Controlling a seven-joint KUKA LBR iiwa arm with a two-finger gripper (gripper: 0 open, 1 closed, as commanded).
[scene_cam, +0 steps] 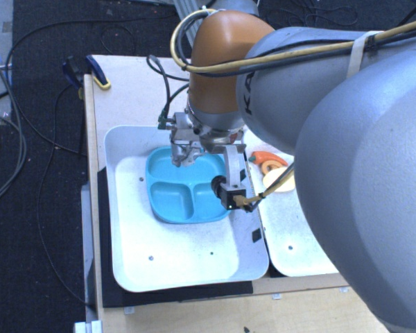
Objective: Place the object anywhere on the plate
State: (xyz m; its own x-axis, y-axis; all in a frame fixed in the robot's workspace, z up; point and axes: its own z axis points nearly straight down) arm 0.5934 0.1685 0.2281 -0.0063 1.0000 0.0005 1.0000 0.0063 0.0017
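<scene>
A blue divided plate (182, 194) lies in the left white bin (173, 259), toward its far right part. My gripper (185, 156) hangs over the plate's far edge, just above its upper compartment. The grey arm with its orange band comes in from the right and hides the fingers' far side. An orange object (269, 159) and a pale cream one (277, 181) lie in the right bin (298, 255), beside the arm.
A blue and yellow tool (96, 71) lies at the bench's far left corner. Cables run over the dark floor to the left and behind. The arm covers most of the right bin.
</scene>
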